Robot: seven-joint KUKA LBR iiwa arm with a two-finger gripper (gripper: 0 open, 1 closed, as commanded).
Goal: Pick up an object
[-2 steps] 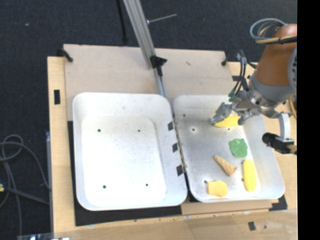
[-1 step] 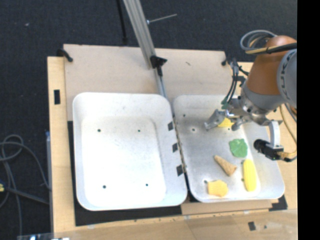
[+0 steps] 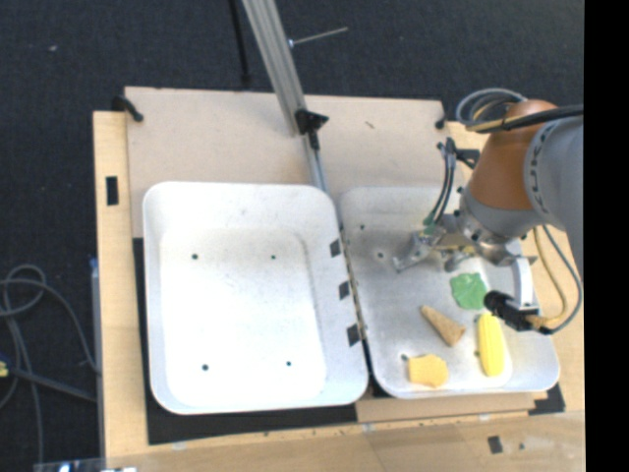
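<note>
Gripper (image 3: pixel 418 254) hanging low inside the right bin (image 3: pixel 385 214), over its upper middle floor.
Reaching in from the right with the grey arm (image 3: pixel 555 170) and its orange band (image 3: pixel 501 165); fingers pointing left toward the bin's centre, too small and blurred for telling open from closed, nothing visibly sitting between them. Lying loose on the bin floor: green piece (image 3: pixel 469 290) just below and right of the gripper, tan wedge (image 3: pixel 443 324) beneath that, yellow corn-like piece (image 3: pixel 490 343) standing lengthwise near the right wall, yellow chunk (image 3: pixel 428 371) near the front rim. Sitting alongside on the table (image 3: pixel 216 136), the left bin (image 3: pixel 157 205), touching the right one along the middle seam.
</note>
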